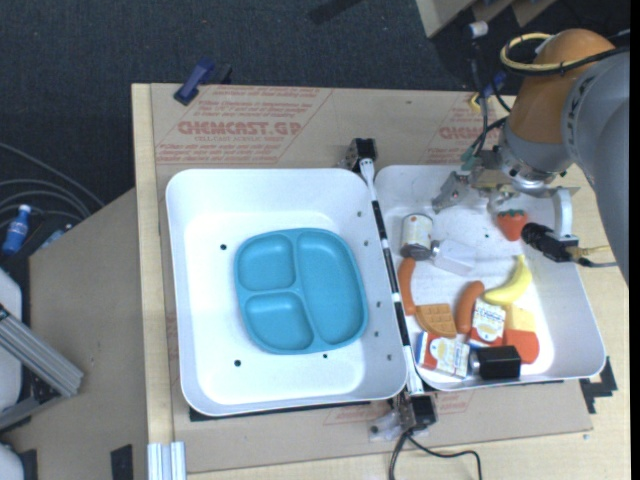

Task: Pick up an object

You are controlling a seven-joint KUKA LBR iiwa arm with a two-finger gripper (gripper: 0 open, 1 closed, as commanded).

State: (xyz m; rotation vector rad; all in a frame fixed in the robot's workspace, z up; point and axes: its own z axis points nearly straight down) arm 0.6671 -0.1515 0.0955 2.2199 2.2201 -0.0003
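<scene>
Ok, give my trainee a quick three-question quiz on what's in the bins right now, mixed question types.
1. True or false: the blue divided plate lies in the left bin.
2. Which of these lies in the right bin? A) a spoon B) a banana C) a sponge
3. Fill the gap: the hand is over the ____ end of the right bin.

Key
1. True. The plate lies in the left bin.
2. B. The banana lies among the toy foods in the right bin.
3. Far. The hand is over the far end of the bin, above the cluster of items.
</scene>
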